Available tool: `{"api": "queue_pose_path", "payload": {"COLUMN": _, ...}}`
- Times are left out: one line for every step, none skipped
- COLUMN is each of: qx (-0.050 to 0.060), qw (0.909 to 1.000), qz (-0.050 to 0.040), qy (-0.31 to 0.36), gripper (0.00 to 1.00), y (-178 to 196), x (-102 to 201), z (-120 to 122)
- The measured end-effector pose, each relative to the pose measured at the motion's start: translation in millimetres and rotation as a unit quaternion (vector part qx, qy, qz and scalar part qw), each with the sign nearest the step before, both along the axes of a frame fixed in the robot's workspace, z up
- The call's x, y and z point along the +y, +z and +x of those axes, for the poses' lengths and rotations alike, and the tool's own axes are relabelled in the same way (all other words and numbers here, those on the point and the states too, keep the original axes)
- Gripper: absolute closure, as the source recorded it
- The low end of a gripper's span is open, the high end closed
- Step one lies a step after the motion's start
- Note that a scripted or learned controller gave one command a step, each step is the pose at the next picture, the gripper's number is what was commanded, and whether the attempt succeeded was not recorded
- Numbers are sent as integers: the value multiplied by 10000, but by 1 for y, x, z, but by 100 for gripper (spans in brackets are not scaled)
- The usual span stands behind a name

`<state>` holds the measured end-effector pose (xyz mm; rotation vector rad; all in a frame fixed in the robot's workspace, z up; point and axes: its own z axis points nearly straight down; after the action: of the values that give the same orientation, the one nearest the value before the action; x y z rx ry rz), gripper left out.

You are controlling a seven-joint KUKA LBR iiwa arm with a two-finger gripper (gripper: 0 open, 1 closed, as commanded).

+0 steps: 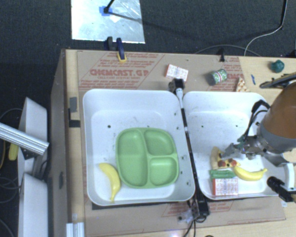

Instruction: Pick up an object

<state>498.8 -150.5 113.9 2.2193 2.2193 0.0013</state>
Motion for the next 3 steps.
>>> {"api": "queue_pose_path", "payload": {"qx": -57, "qw": 10000, "qz": -21, "qy": 2, "gripper": 0, "y": -26, "x": 64, "z": -9}}
{"api": "queue_pose_path", "payload": {"qx": -70, "qw": 10000, "qz": -19, "qy": 4, "gripper": 100, "y": -14, "x": 64, "z": -7}}
{"api": "queue_pose_path", "payload": {"qx": -9, "qw": 10000, "qz": -2, "qy": 4, "gripper": 100, "y": 87, "x": 9, "z": -6}}
